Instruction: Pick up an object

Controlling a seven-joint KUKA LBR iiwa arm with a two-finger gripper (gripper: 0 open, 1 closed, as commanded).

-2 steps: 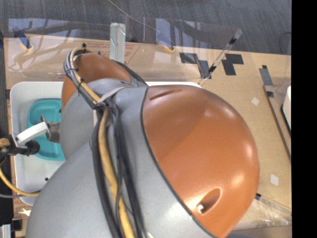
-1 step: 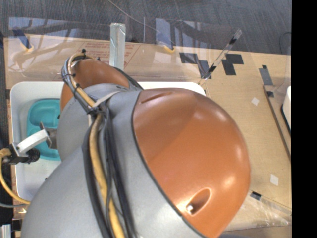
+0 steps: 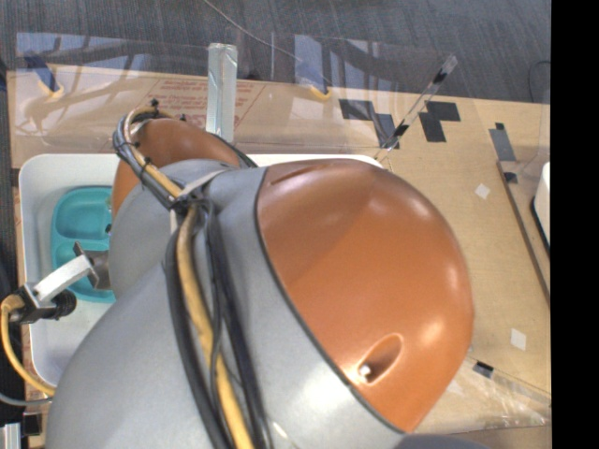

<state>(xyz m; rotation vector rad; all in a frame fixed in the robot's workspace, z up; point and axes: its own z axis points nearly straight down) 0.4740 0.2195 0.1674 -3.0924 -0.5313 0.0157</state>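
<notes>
Though arm-hidden, teal object [image 3: 82, 215] in bin [image 3: 33, 181]

You've got dark grey ribbed carpet [image 3: 112, 3] across top of frame, brown cardboard-ish bench top [image 3: 468, 166] w/ black tape marks at upper right, clear glossy panel [image 3: 281, 73] reflecting light along the back.

Grey arm [image 3: 187, 344] looms large — orange band [image 3: 365, 279] bulging toward the camera.

Faint red print on the cardboard sheet [image 3: 201, 96], too small to read.
</notes>
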